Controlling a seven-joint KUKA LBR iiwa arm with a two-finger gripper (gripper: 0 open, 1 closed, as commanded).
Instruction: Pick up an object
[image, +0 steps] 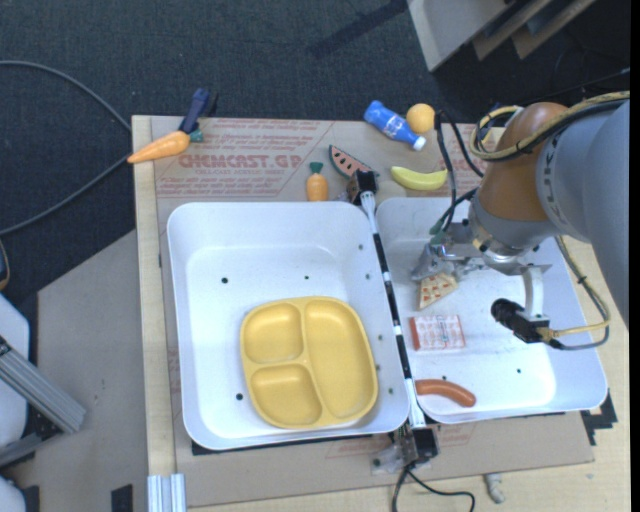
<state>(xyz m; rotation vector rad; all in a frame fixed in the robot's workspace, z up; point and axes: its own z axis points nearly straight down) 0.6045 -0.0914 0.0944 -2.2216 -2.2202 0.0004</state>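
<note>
Gripper (441, 262) low in right bin (570, 385), finger state not discernible, directly above pizza slice (435, 291). Just below, red-and-white packet (437, 332); sausage (445, 392) near front wall. Yellow divided plate (307, 360) in left bin (200, 250).

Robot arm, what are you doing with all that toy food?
The robot arm is reaching into the right bin, its claw just above a toy pizza slice. A cracker packet and a hot dog lie nearby. The left bin holds a yellow tray.
</note>
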